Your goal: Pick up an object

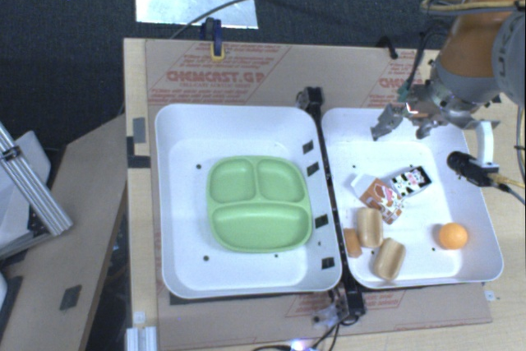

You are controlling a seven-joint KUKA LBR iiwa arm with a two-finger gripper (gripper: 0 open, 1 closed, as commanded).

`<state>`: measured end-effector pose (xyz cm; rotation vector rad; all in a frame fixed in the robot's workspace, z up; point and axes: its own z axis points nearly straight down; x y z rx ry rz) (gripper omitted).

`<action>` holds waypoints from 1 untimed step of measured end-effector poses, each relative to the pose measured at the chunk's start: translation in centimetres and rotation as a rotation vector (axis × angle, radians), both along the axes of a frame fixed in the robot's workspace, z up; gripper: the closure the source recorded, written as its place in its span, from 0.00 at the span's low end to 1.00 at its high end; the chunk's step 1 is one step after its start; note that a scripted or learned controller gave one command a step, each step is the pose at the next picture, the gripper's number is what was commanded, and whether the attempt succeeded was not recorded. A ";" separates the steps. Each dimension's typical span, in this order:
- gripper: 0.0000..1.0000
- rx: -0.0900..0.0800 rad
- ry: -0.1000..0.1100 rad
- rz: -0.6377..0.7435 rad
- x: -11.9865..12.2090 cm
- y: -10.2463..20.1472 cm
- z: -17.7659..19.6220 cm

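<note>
One fixed cam is looking down at a slant from above the bench, w/ the green divided plate (260, 203) sitting a bit left of frame centre; it's standing far enough back to be taking in both white bins, the cardboard under them & dark floor beyond the plate.

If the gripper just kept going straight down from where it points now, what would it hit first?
Most likely the bare floor of the right bin. The gripper hovers over the bin's far end, apart from the snack packet; depth is uncertain.
</note>
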<state>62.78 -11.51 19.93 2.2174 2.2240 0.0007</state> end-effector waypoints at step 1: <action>0.00 0.000 0.001 -0.002 -0.1 -0.1 -4.1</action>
